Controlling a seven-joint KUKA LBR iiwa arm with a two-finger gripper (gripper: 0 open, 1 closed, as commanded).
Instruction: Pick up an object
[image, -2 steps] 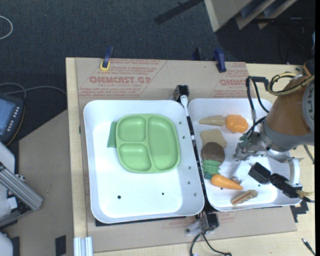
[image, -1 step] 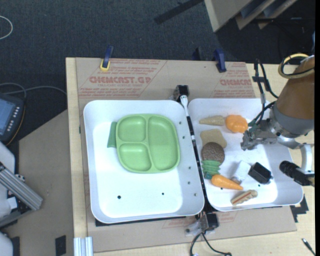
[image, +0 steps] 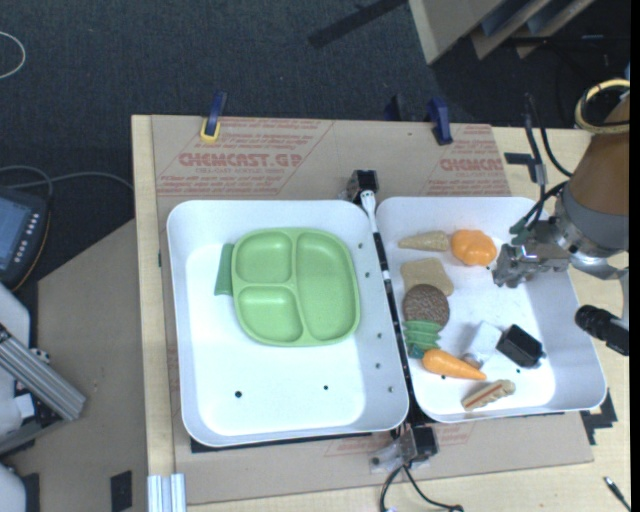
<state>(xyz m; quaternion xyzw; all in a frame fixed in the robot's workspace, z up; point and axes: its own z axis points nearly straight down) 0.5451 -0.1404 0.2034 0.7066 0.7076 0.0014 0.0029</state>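
The arm (image: 605, 190) (grey, orange-banded) is cut off by the right edge.

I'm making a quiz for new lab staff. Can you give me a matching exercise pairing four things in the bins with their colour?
Things:
1. divided plate
2. carrot
3. small block
4. round patty

Colours:
A. black
B. brown
C. light green
D. orange with a green top

Pairs: 1-C, 2-D, 3-A, 4-B

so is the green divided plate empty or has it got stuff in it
Empty: all three compartments of the green plate show bare green, in the left bin.
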